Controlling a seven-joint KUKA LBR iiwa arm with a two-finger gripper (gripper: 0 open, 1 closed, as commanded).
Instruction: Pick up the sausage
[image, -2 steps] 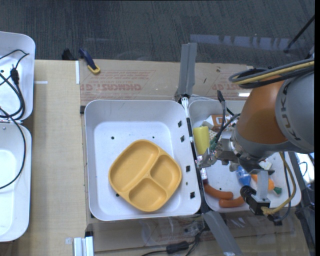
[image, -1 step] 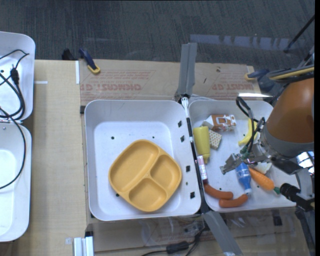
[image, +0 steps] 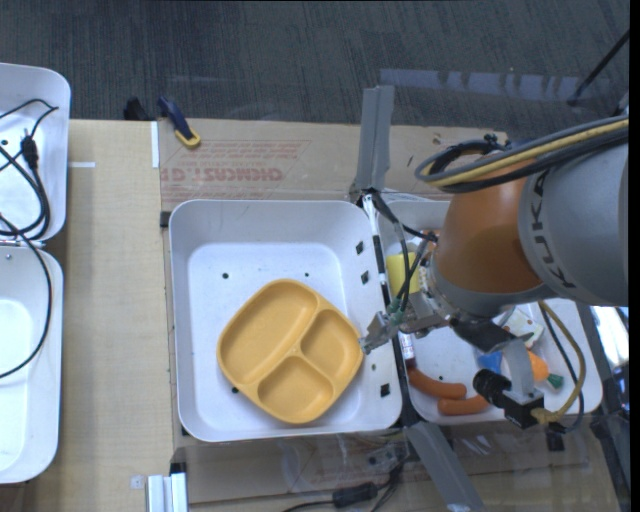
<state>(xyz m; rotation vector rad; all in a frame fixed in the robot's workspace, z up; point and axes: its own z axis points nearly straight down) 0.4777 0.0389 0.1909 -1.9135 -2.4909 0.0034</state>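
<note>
Hovering over right bin (image: 585, 395), gripper (image: 478, 335) hidden under orange wrist; jaw state impossible to tell. Lying just below on bin floor: sausage (image: 436, 384), ungrasped. Sitting in left bin (image: 190, 300): yellow tray (image: 290, 350). Remaining: descent, grasp, lift.

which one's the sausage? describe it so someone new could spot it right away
Start at the right white bin, mostly covered by the grey and orange arm. Look at the bin's near edge, below the arm: the sausage lies there on the white floor. It is a slim, curved, orange-red link, with a shorter similar piece just beside it, unlike the blue object and the yellow item nearby.
</note>
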